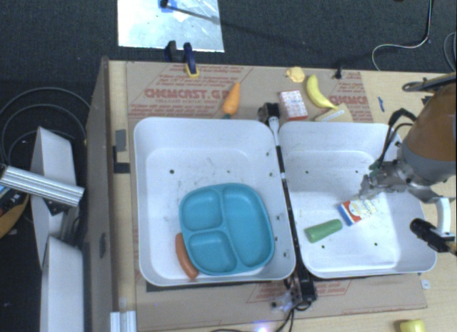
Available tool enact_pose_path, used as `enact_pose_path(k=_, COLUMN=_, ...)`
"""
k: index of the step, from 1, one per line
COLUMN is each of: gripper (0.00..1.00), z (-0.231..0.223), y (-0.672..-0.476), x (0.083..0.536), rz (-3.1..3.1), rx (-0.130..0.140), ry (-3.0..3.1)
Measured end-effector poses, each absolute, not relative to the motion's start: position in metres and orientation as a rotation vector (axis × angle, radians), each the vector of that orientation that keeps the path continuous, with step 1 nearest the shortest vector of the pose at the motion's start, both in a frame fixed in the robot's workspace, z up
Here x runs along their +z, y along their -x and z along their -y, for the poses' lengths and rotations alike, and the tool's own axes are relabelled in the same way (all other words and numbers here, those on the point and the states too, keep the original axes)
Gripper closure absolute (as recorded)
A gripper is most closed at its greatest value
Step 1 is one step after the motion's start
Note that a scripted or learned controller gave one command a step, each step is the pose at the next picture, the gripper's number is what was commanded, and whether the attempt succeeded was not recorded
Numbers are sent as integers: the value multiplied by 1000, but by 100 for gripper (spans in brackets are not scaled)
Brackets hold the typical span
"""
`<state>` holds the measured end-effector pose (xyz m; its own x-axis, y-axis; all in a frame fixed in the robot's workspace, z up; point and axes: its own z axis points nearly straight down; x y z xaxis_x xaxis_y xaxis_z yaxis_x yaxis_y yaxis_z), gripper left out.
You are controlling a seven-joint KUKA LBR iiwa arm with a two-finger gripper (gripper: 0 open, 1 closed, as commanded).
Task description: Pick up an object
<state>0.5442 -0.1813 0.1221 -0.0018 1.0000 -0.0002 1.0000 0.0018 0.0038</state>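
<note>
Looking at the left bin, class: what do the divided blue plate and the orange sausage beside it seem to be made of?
Divided blue plate: probably moulded plastic, uniform matte colour, rounded compartment ridges. Orange sausage: likely plastic toy food, smooth with even colour; too small to be sure.

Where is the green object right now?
The green object lies in the right bin, near its lower left, just left of the red, white and blue packet.

Blue divided tray [227,228], orange sausage [186,255], green block [323,230], red-white-blue packet [357,210], yellow banana [317,93]
</note>
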Motion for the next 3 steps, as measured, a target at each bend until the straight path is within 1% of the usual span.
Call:
enact_pose_path(k=1, gripper=0, z=181, y=-544, x=122, rz=-2222, rx=4, ry=-2217)
enact_pose_path(k=2, gripper=0, z=166, y=-538, x=101, rz=-2224, rx=1, ry=-2217)
enact_pose_path(k=3, gripper=0, z=90, y=-634, x=86, rz=-2225, rx=10, ry=-2208)
